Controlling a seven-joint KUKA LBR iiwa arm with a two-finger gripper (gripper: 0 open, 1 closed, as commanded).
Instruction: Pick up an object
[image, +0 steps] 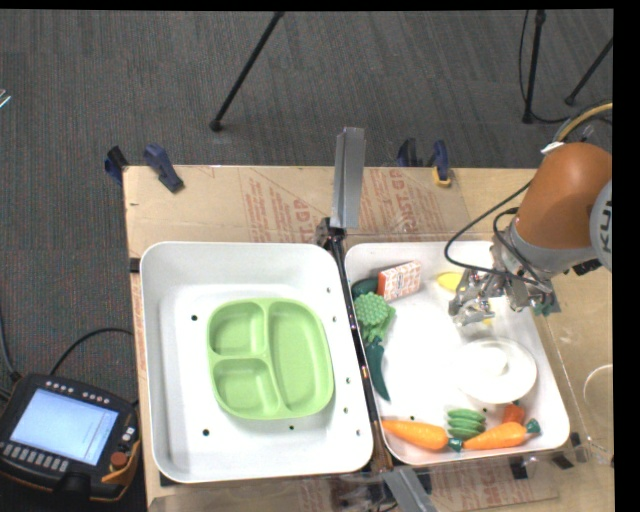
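Single arm enters from the view's right edge, upper-right area; orange band (562, 195) is the bulky rounded part, sitting above the wrist; grey link partly visible at the far right behind it; wrist (528, 258) grey, angled down and toward the view's left from the orange section; a dark cable loops off the wrist on its left side; gripper (472, 306) hangs below the wrist, pointing downward and slightly left, metallic parts visible; gripper body looks tilted rather than straight vertical; finger detail too small and cluttered to read; nothing clearly seen between the fingertips.
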